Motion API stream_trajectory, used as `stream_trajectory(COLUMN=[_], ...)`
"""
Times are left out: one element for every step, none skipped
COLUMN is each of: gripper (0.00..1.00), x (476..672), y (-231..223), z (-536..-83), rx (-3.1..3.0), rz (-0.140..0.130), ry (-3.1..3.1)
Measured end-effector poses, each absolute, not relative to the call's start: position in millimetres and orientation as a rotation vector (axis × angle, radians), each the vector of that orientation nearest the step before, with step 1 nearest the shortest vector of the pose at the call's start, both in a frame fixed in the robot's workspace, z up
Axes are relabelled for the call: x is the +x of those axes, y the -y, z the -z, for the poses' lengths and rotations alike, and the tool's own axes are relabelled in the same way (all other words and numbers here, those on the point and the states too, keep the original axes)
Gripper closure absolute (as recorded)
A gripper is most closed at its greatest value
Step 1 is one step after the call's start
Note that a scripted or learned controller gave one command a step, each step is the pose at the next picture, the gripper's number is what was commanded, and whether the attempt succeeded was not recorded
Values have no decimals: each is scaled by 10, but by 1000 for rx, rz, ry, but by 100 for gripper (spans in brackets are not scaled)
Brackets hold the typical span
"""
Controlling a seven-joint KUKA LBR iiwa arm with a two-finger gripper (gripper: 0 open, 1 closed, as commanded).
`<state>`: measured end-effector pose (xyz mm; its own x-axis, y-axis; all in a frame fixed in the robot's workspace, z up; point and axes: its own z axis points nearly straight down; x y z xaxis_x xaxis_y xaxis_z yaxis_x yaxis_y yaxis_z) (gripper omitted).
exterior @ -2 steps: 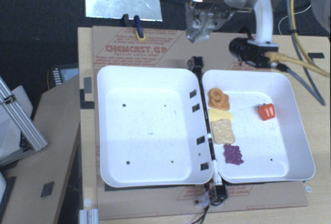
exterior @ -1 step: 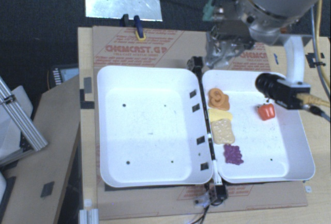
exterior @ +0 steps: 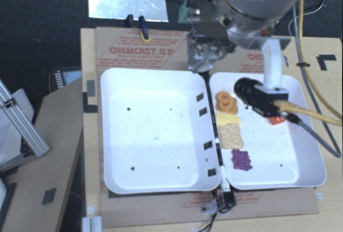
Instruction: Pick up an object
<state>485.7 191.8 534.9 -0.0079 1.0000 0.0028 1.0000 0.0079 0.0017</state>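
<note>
In the right bin (exterior: 300, 172) several small objects lie in a column near its left wall: an orange pretzel-shaped piece (exterior: 226, 101), a yellow flat slice (exterior: 228, 118), a beige cracker (exterior: 231, 135) and a purple grape bunch (exterior: 241, 159). A small red piece (exterior: 276, 119) peeks out beside a black cylinder. My gripper (exterior: 202, 62) hangs above the far end of the wall between the two bins, behind the objects. Nothing shows between its fingers.
The left bin (exterior: 115, 172) sits beside the right one. A black cylinder on a white bracket (exterior: 262, 96) with a yellow cable reaches over the right bin. Cardboard lies under both bins. The arm's big body fills the upper right.
</note>
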Motion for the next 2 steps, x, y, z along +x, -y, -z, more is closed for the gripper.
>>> stream_trajectory(gripper=[100,100], x=[5661,5643], y=[-2362,-2344], z=[-5328,-5466], rx=[-2215,-2216], rz=[2,8], ry=[2229,2229])
